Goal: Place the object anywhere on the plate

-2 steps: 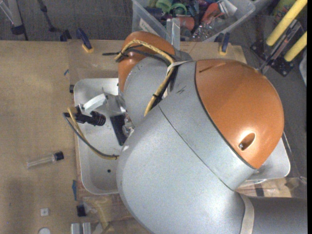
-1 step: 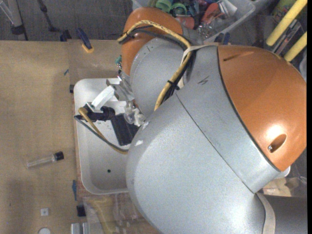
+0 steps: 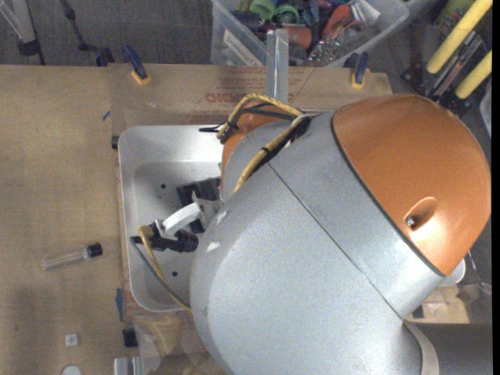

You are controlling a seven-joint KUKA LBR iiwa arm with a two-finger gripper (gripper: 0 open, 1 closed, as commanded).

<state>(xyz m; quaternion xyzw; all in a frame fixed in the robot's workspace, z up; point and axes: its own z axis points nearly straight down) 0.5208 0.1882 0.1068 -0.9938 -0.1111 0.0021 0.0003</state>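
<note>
Tan bench (image 3: pixel 47 170), listed left to right.

1. Clear vial (image 3: pixel 69 256) with a black cap, lying on its side near the bench's left edge, apart from the bin.
2. Blue clamp (image 3: pixel 139 70) at the bench's far edge, left of centre.
3. White bin (image 3: pixel 125 178), shallow. I can see its left wall and its near-left corner.
4. My gripper (image 3: pixel 199 195), low inside the bin near its left wall. I cannot tell if it is open or closed, or if it grips anything.
5. My arm (image 3: pixel 312 248), grey, with its orange band (image 3: pixel 406 170), lying across the bins from the right.
6. Object and plate: I cannot tell their place, as my arm covers most of the bins.
7. Clear tub (image 3: pixel 234 22) of mixed coloured items, beyond the bench's far edge.
8. Second blue clamp (image 3: pixel 358 69), far edge, right of centre.
9. Yellow foam tubes (image 3: pixel 469 23), far-right corner.
</note>
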